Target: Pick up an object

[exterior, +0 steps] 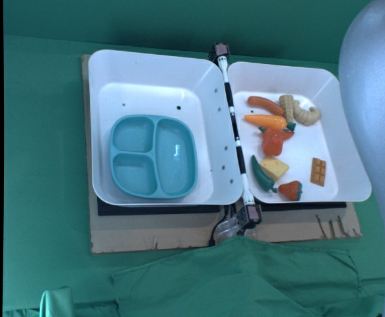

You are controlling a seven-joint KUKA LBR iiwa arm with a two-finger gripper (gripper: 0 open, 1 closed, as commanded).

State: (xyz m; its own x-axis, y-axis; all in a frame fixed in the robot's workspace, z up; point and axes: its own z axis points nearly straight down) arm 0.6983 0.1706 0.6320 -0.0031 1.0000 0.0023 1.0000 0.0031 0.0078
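Gripper state: cannot tell from this view. Grey arm [377, 111] body looms large along the right edge of the bench, over the right rim of the right bin [341, 177].

Candidate objects all lie in the right bin, none touched by the arm:
- reddish sausage [265, 104] near the far edge, slanted
- orange carrot [266, 120] just beside it on the near side
- tan knobbly piece [301, 113] toward the far right, close to the carrot's green end
- red pepper [275, 141] mid-bin, touching the carrot's green end
- yellow wedge [275, 168] with a green pod [261, 176] against its left side, near the bin's left wall
- small red-orange fruit with green cap [290, 190] at the near edge
- brown gridded bar [318, 172] apart, toward the right wall

Left bin [152, 65] holds a teal divided plate [154, 156], three compartments, toward its near-left corner.

Black-and-white striped rod [235, 134] runs between the bins. Both bins sit on a brown board [146, 236]; green cloth [245, 276] is bunched at the bench's near edge.
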